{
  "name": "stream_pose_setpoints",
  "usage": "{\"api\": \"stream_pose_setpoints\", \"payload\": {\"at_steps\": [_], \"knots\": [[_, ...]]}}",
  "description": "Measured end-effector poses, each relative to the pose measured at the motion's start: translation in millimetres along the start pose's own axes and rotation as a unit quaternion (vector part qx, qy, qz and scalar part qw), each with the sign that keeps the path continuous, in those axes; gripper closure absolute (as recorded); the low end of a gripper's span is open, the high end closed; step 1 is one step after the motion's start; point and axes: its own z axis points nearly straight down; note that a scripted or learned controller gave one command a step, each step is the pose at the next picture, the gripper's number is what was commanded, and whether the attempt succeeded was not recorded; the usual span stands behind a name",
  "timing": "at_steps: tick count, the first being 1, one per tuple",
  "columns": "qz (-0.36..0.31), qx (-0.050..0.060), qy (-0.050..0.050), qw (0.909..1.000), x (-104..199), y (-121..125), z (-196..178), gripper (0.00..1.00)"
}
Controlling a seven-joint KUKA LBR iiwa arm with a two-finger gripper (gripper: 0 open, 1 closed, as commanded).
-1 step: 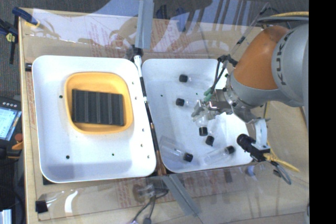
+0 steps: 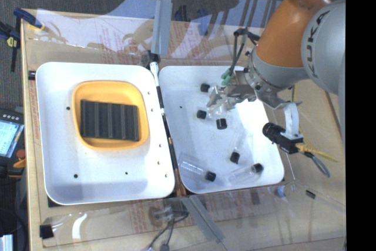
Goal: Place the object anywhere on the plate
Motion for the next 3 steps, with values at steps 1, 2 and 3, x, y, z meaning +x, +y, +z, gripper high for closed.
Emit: {"api": "stream_pose_setpoints", "payload": {"at_steps": [1,2,3], "knots": [[-0.103,0.002,0.001,0.9946,-2,49,71,1.0],[-0.17,0.0,0.0,0.9854,45,61,49,1.0],[-0.293,-0.001,-0.001,0.956,73,84,46,1.0]]}}
